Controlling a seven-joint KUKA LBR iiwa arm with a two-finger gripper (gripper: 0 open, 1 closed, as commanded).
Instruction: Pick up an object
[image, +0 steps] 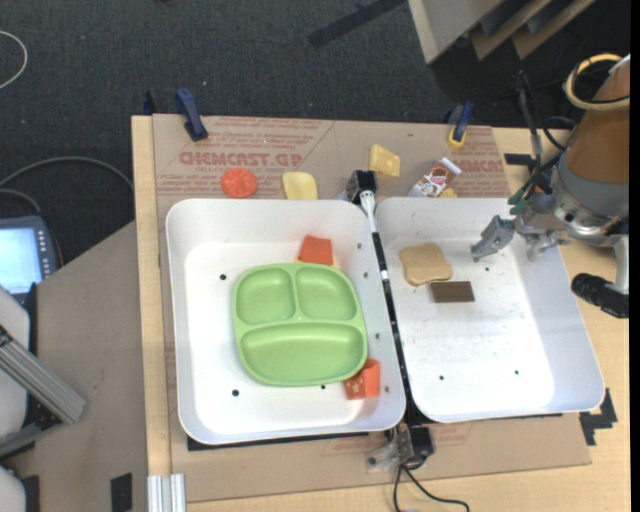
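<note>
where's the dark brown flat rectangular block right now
The dark brown flat rectangular block lies in the right-hand white bin, upper left part, just below the tan bread-slice-shaped piece and left of the gripper.

Item count, worktop and bins

Two white bins (190, 300) (560, 350); one green divided plate (298, 325); two orange blocks (316, 250) (364, 380); one tan slice (425, 263); one brown bar (452, 292); two blue clamps (190, 113) (460, 122).

A tan toast slice (425, 263) lies flat in the right bin (520, 390), a brown block (452, 292) just beside it.
</note>
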